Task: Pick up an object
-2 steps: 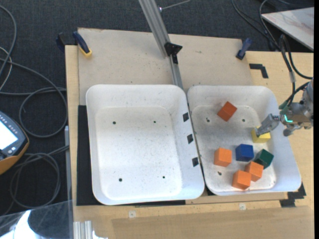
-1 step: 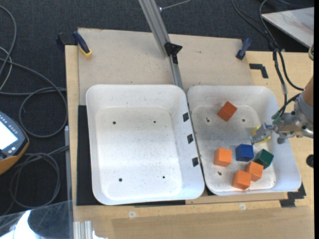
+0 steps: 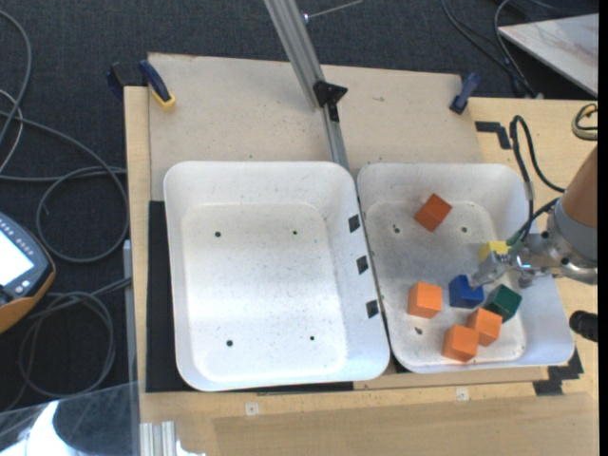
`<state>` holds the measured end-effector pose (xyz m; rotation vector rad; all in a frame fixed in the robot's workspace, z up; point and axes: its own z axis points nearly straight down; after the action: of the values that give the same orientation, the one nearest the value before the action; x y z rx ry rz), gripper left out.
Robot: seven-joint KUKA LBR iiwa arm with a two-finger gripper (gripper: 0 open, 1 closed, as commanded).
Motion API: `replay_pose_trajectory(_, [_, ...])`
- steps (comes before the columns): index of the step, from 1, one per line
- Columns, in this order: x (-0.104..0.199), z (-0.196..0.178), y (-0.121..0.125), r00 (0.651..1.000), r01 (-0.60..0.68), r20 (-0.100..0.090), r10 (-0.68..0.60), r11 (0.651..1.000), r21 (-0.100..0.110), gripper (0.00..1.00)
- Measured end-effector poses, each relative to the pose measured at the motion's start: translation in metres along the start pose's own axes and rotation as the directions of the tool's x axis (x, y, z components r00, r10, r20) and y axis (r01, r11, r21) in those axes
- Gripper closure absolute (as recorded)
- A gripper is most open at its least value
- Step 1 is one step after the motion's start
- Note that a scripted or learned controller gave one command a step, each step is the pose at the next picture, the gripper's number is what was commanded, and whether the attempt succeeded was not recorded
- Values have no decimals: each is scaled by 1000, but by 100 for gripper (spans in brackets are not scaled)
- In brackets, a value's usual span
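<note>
**Operator:** Where's the gripper [image 3: 494, 269] right now?

**Spotter:** You'll find it low over the right bin [image 3: 394, 345], coming in from the right side. Its tip sits just beside the blue block [image 3: 465, 292], with a small yellow piece [image 3: 496, 249] right above it.

**Operator:** Is it clenched on anything?

**Spotter:** You can't tell from this angle; the tip is too small and blurred, and no block shows clearly in its grip.

**Operator:** What else is in that bin?

**Spotter:** You've got a green block [image 3: 504, 302] just right of the blue one, partly under the wrist. An orange block [image 3: 426, 299] lies left of the blue one. Two more orange blocks [image 3: 472, 333] sit touching each other near the front edge, below the green one. One lone orange cube [image 3: 433, 211] rests well apart, toward the back.

**Operator:** And the left bin [image 3: 180, 255]?

**Spotter:** You'll see its speckled white floor beside the right one, their rims meeting in the middle.
</note>
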<state>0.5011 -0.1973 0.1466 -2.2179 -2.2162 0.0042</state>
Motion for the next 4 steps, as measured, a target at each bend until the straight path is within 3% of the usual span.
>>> replay_pose_trajectory(1, [0,31,4,1000,3,4,-3,1000,-16,0])
replay_pose_trajectory(2, [-1,20,5,1000,2,5,-2,1000,-20,100])
replay_pose_trajectory(4, [7,-68,8,1000,3,5,-3,1000,-13,100])
